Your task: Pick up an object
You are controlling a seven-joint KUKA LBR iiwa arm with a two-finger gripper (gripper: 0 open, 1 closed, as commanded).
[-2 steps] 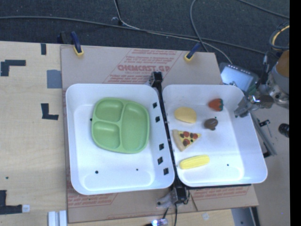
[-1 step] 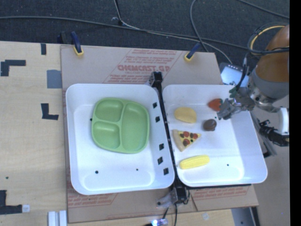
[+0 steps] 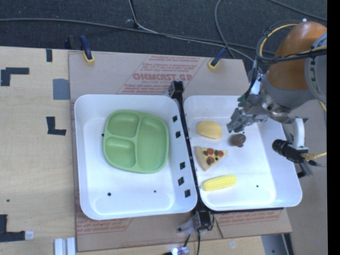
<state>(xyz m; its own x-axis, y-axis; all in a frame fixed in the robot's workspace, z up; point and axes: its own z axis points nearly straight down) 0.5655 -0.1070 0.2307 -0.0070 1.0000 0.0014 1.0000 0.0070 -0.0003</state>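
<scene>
Overhead, a slanted view looks down on a pale wooden bench (image 3: 32, 158) with black tape marks on it, and behind the bench lies dark carpeted floor (image 3: 106, 9) crossed by thin black cables (image 3: 133, 23). On the bench sits a brown cardboard sheet (image 3: 154, 73) with red printing, held at its far edge by two clamps with yellow tips (image 3: 87, 54). Two shallow white bins rest side by side on the cardboard, touching along a black clip strip in the middle. The left bin (image 3: 90, 195) holds a green divided plate (image 3: 136, 141) with three compartments. From the right, the grey arm (image 3: 295, 62) with its orange band reaches over the right bin (image 3: 276, 190). Its gripper (image 3: 237, 124) hangs low over the far part of that bin; whether it is open or closed cannot be told from this angle. In the right bin lie four small toy foods: a yellow corn cob (image 3: 219, 183) near the front, a pizza slice (image 3: 209, 156) in the middle, a pale yellow bread-like lump (image 3: 209, 129) toward the back, and a small brown object (image 3: 237, 139) just beside and below the gripper tip, resting on the bin floor.
</scene>
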